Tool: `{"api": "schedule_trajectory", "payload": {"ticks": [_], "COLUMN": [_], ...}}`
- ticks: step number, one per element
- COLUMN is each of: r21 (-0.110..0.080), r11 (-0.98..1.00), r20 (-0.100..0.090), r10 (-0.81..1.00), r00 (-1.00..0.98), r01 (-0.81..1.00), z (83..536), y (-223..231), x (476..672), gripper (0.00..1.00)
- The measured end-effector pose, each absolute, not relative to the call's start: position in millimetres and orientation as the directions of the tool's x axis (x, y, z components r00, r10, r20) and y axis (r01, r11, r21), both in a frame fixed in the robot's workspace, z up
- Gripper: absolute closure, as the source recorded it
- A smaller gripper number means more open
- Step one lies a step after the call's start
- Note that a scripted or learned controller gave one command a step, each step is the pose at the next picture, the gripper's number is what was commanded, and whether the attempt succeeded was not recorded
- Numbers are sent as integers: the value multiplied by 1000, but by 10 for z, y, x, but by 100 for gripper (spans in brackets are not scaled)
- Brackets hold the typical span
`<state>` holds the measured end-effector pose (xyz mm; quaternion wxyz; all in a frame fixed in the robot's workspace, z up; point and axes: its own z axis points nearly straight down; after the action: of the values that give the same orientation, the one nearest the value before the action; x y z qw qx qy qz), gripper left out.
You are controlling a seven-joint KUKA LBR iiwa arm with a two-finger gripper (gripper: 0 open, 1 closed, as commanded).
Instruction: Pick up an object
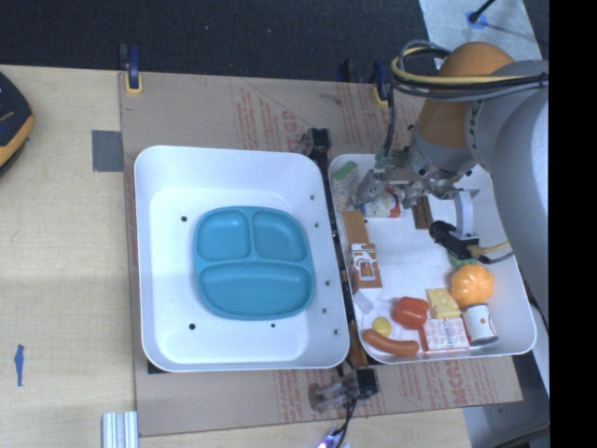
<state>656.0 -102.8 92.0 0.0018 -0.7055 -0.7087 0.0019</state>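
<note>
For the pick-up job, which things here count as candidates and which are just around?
Job: gripper low at the right bin's far end; orange fruit, red piece, hot dog, small can.

Lying about: left bin, blue divided plate.

Two white bins (149, 250), one blue divided plate (254, 261), and about nine toy foods (410, 311).

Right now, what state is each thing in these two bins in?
Blue divided plate: flat in the left bin, nothing on it.
Orange: resting in the right bin.
Hot dog: lying near the front rim.
Small can: on its side.
Gripper: low over the right bin's far end.
</note>
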Motion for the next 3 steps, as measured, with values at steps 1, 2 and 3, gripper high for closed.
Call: {"api": "schedule_trajectory", "payload": {"ticks": [1, 2, 3], "r21": [-6, -5, -6], "r11": [4, 3, 6], "r20": [-3, -1, -2], "r10": [1000, 1000, 1000], "r00": [-4, -3, -6], "r01": [1000, 1000, 1000], "z": [926, 920, 1026], "y": [-952, -976, -978], "x": [6548, 6558, 6561], "gripper": [0, 0, 100]}}
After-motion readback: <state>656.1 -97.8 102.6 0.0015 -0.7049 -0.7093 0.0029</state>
